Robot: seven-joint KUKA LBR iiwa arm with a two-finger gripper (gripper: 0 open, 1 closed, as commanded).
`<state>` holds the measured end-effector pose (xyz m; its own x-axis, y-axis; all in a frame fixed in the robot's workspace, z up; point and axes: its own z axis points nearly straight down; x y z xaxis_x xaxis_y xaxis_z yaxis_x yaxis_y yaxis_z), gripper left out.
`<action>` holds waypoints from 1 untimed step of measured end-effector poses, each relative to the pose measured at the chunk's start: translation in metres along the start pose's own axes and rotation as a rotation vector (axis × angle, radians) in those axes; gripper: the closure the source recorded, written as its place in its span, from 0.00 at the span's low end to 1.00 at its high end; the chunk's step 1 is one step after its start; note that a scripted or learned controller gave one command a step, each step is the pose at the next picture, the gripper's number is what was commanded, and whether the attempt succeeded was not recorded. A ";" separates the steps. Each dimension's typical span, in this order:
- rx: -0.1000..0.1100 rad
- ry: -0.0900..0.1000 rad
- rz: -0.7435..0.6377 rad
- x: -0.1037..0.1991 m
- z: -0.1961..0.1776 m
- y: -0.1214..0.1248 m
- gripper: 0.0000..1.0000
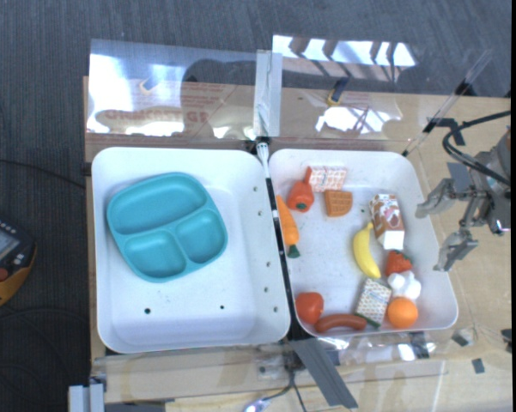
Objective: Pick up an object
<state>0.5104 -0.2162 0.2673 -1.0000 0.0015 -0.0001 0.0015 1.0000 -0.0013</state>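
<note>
We see our gripper (445, 232) at the right bin's (429, 187) outer edge, fingers spread and holding nothing, banana (366, 253) just to its left inside the bin, orange (403, 312) below-left, teal tray (166, 225) far left.

A yellow banana (367, 253), orange (403, 312), carrot (287, 227), red sausage (340, 323) and other toy foods lay scattered in the right bin (429, 221).

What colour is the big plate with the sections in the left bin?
The plate is turquoise blue all over, plain in the camera view.
</note>
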 end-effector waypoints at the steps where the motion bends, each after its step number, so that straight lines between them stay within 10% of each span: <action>1: 0.003 -0.009 -0.059 -0.027 0.151 0.030 0.00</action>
<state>0.5371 -0.1869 0.1166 -0.9983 -0.0578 -0.0091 -0.0578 0.9983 -0.0043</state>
